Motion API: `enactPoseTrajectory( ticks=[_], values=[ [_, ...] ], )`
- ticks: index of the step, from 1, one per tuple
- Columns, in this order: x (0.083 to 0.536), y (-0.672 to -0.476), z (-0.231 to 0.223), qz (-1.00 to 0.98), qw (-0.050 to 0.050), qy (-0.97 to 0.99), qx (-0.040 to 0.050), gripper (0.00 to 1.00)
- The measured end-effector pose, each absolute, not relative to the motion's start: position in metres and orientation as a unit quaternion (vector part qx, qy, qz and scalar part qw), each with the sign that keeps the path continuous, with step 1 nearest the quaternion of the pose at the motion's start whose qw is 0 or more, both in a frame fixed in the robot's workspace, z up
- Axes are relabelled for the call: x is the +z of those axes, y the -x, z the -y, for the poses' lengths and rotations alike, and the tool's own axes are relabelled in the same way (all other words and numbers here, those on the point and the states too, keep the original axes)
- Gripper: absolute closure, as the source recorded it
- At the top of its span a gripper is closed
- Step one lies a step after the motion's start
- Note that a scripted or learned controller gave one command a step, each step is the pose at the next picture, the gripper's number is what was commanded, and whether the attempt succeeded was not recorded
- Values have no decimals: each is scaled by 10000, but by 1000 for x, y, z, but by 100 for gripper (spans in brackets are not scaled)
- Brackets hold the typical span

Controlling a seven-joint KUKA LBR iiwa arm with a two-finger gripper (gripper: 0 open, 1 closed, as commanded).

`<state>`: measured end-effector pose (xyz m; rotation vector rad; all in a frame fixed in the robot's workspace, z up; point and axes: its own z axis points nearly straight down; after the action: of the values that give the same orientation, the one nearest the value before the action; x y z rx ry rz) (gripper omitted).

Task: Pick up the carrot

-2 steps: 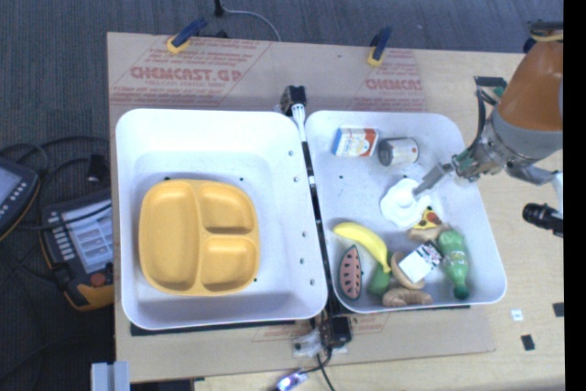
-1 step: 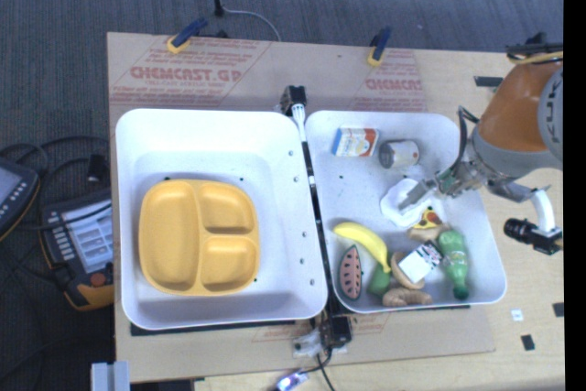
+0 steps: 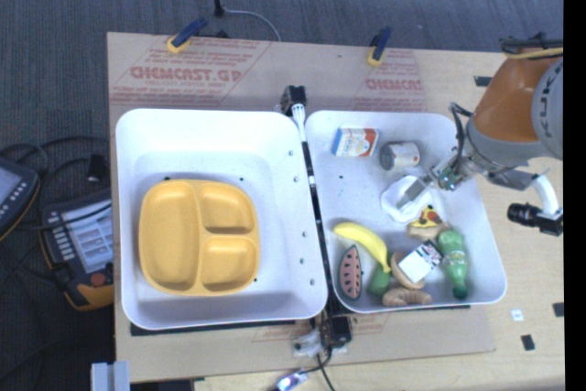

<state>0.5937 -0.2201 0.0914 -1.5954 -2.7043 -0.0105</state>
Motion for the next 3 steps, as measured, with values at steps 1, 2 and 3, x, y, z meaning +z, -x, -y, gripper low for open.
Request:
enactPoseTrajectory(
  ticks=[1, 2, 3],
  values=[
    [91, -590, 220, 8801, -75, 4748, -27, 0],
    [91, -594, 214, 9218, -80, 3877, -5, 0],
    [90, -629, 224, 9375, -38, 3478, -1, 0]
  ],
)
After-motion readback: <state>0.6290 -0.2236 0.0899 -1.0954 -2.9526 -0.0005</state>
